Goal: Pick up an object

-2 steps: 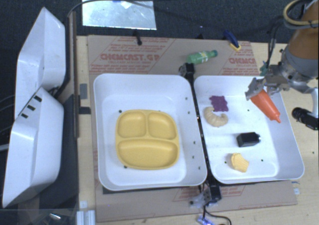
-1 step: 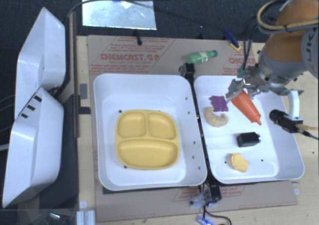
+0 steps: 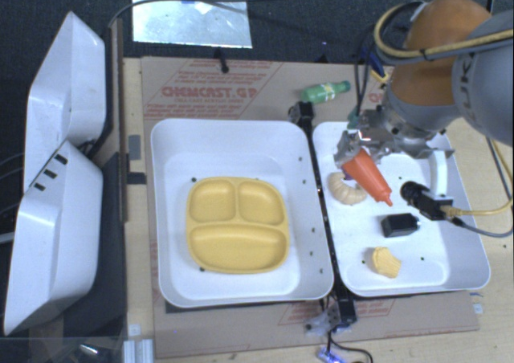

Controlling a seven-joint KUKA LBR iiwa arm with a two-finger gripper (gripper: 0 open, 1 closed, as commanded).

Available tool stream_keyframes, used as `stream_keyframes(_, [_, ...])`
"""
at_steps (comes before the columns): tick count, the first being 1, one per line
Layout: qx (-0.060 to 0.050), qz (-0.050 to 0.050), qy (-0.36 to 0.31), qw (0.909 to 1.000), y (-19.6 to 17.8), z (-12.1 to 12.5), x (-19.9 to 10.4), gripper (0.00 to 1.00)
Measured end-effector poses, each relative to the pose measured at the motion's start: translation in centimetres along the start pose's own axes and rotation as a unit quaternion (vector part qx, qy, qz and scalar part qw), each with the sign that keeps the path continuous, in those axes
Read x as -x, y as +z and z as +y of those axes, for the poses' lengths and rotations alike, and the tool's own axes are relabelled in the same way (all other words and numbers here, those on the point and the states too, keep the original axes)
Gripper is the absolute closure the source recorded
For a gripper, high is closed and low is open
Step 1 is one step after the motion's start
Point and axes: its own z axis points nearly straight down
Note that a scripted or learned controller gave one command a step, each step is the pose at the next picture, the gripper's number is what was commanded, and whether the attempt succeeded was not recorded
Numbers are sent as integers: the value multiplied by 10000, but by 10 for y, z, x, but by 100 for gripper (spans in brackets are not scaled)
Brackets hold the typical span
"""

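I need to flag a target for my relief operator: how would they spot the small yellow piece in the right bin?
Find the right bin. The yellow piece lies near its front edge, below the black block. It is chunky and bright yellow, unlike the paler curved piece further back.

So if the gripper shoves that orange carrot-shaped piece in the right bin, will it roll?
The orange carrot looks tapered and round, so it would probably roll in an arc. It seems smooth, likely slippery. It lies against the croissant, which may shift too.
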Motion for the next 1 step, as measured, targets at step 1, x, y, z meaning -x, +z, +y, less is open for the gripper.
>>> stream_keyframes(1, [0, -1, 3, 10000, 4, -1, -53, 100])
